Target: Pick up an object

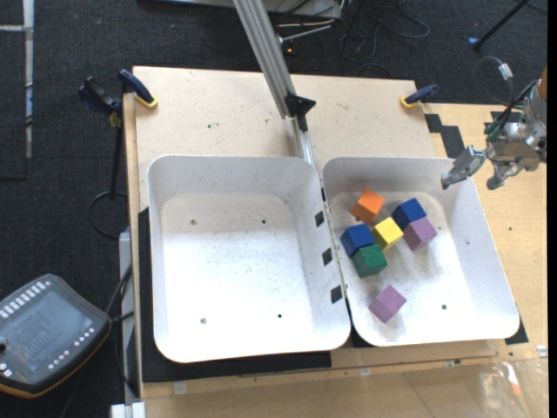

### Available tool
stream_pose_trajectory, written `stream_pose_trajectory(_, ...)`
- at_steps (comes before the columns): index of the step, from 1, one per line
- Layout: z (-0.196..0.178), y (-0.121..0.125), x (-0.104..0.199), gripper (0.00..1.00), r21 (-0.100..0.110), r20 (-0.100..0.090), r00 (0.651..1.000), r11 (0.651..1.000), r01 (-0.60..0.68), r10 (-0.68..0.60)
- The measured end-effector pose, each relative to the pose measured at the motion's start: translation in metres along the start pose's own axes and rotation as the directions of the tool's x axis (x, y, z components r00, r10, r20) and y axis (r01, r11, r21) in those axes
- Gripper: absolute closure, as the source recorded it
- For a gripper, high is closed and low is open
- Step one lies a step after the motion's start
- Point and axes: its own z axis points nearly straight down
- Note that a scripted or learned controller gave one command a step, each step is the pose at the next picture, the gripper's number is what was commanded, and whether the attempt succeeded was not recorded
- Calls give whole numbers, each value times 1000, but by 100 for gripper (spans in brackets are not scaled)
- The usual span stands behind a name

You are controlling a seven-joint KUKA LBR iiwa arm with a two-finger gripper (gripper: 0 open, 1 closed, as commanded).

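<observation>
- The gripper (477, 171) hangs over the far right corner of the right bin (487, 259), at the bin's rim; its two fingers stand apart, open, with nothing between them.
- The arm comes in from the right edge, its wrist above the bench beside the bin.
- Seven blocks lie in the right bin, six of them clustered toward its far half, near the wall shared with the left bin (174, 233).
- The orange block (369, 205) sits farthest back in the cluster, turned so a corner points toward the far rim.
- The yellow block (388, 231) lies in the middle, touching the dark blue block (356, 239) on its left and close to the blue block (408, 212) on its right.
- The green block (370, 259) rests against the near side of the dark blue one.
- The purple block (420, 232) sits just beside the blue one, toward the right wall.
- Another purple block (387, 303) lies alone, apart from the cluster, nearer the bin's front edge, set diagonally.
- All are cubes, so none shows a long axis.
- A grey pole (265, 46) slants across the bench's far edge.
</observation>
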Motion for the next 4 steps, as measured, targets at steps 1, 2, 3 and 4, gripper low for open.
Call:
stream_pose_trajectory(1, 0, 0, 0, 0, 0, 0, 1000, 1000, 0, 0)
stream_pose_trajectory(2, 47, 3, 8, 0, 4, -1, 1000, 1000, 0, 0)
stream_pose_trajectory(3, 108, 7, 3, 0, 6, -1, 1000, 1000, -3, 3)
stream_pose_trajectory(4, 163, 16, 8, 0, 5, -2, 1000, 1000, 0, 0)
